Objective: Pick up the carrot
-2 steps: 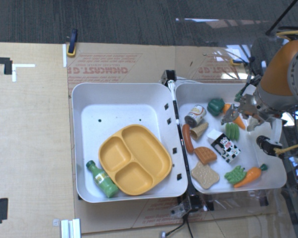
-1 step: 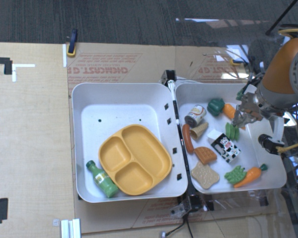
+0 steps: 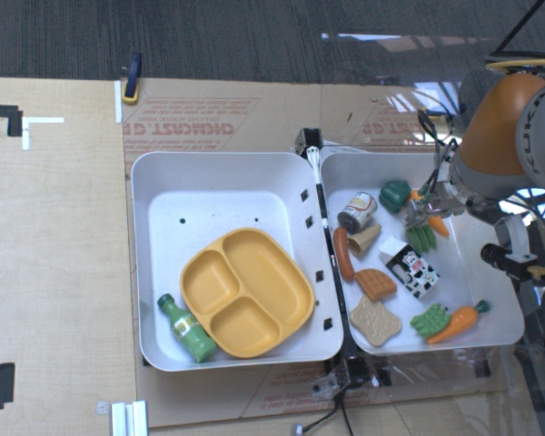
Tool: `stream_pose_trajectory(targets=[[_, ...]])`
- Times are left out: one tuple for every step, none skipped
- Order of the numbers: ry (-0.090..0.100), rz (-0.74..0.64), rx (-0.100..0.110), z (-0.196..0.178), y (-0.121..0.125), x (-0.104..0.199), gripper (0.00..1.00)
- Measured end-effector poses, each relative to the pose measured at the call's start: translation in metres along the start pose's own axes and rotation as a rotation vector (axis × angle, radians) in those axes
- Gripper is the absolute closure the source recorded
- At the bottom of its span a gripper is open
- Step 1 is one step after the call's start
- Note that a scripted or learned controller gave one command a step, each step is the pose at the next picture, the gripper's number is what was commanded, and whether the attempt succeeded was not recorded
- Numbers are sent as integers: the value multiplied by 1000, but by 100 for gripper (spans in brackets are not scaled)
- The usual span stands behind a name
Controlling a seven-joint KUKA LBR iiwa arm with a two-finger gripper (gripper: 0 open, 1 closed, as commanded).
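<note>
Pincer (image 3: 426,209) low in right bin (image 3: 490,330), clamped on 1 carrot (image 3: 427,230) near green pepper (image 3: 395,194). Second carrot (image 3: 452,322) lying at front right corner.

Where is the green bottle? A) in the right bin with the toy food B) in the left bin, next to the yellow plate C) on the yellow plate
B: the green bottle lies in the left bin, beside the yellow plate.
</note>
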State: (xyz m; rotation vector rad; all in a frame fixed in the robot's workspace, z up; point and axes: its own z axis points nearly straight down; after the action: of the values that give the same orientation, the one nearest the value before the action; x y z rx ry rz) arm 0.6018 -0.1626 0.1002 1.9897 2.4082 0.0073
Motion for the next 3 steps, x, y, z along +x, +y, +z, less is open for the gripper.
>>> stream_pose_trajectory(targets=[[6, 340, 16, -60, 9, 56, 100], [9, 85, 15, 6, -25, 21, 100], [10, 87, 16, 7, -26, 21, 0]])
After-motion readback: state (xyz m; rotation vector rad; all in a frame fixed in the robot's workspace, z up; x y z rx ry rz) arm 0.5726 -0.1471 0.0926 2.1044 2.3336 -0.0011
